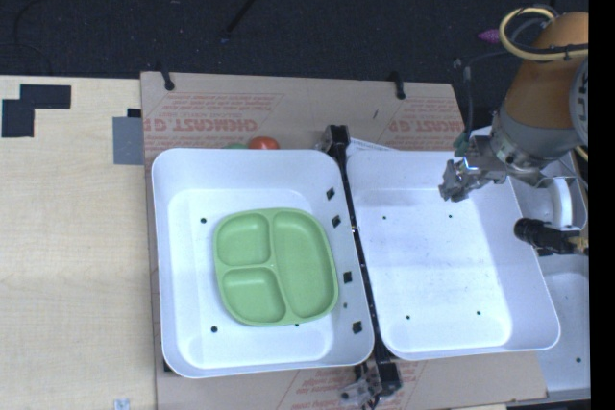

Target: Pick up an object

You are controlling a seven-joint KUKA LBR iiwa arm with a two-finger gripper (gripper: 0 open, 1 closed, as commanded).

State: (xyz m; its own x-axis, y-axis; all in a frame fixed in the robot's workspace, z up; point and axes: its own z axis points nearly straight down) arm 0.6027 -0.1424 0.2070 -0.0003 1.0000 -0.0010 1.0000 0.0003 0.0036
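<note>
1. Evidently the approach step is in hand: the arm enters from the right of the frame, and its pincer hangs over the upper right part of the right bin, well apart from anything to lift.
2. Whether the pincer is open or closed cannot be told; it holds nothing that can be seen.
3. Left bin: it contains a green divided plate lying flat at centre, three compartments facing up. This is judged the likely thing to pick.
4. Right bin: only its bare white floor is seen under the pincer.
5. A small red object lies outside the bins, on the cardboard just beyond the left bin's upper rim.
6. Next move, as judged: travel leftward across the divider, then descend onto a plate rim, a thin edge demanding accurate alignment.
</note>
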